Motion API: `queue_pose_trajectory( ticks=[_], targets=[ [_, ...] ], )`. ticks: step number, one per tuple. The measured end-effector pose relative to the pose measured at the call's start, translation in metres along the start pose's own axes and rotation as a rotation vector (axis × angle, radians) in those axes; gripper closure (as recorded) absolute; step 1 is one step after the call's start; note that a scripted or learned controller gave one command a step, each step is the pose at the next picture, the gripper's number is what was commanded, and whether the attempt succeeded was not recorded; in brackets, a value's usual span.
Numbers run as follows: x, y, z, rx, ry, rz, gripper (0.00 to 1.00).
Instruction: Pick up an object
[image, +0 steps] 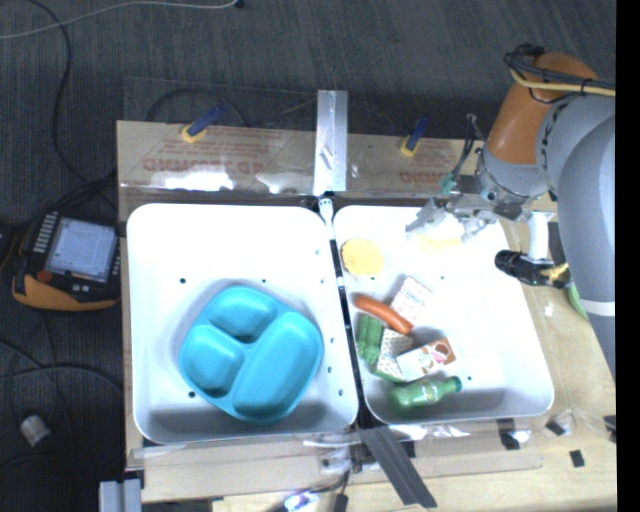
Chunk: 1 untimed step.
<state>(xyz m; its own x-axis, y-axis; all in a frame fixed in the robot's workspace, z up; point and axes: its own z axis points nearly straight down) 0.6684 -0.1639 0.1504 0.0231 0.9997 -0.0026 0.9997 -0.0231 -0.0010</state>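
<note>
One end effector (440, 222) hangs over the right bin's (520, 330) far edge; its opening can't be told.

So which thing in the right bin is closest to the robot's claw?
The round yellow disc is closest to the gripper; the orange carrot and green bottle lie farther toward the bin's front.

My arm (590, 190) runs off the picture's right edge. My claw (445, 215) is a blur; its tips are unreadable. Below it, the green bottle (425, 392) partly hides under a small carton (425, 357).
</note>
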Motion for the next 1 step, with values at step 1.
queue_pose_trajectory(
  ticks=[1],
  targets=[
    [-0.0346, 0.0019, 0.0568, -0.001, 0.002, -0.043, 0.0]
  ],
)
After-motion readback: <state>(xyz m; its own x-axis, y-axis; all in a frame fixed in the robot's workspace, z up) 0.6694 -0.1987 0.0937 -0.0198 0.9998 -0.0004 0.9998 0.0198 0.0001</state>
